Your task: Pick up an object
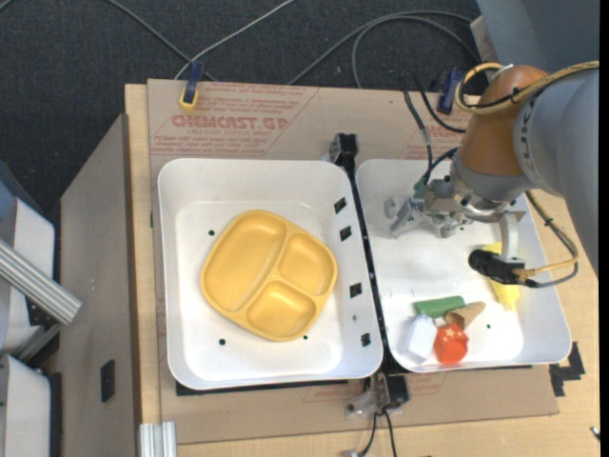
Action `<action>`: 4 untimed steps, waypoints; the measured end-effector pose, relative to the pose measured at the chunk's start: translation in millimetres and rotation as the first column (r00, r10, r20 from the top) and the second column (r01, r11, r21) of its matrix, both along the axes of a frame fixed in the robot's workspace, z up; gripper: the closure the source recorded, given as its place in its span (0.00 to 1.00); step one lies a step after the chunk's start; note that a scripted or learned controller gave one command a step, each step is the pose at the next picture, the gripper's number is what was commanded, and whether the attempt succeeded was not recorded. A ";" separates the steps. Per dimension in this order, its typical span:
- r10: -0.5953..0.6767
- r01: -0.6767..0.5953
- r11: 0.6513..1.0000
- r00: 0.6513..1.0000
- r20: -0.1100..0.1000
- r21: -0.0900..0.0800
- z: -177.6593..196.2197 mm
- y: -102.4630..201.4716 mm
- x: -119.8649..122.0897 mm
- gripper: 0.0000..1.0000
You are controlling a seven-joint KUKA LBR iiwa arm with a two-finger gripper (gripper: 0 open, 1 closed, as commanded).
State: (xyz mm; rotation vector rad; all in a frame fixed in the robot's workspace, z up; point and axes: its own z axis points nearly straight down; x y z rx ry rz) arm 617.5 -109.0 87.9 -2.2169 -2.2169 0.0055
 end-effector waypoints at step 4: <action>0.001 -0.001 1.000 1.000 0.009 -0.002 122.3 -1.9 6.9 1.00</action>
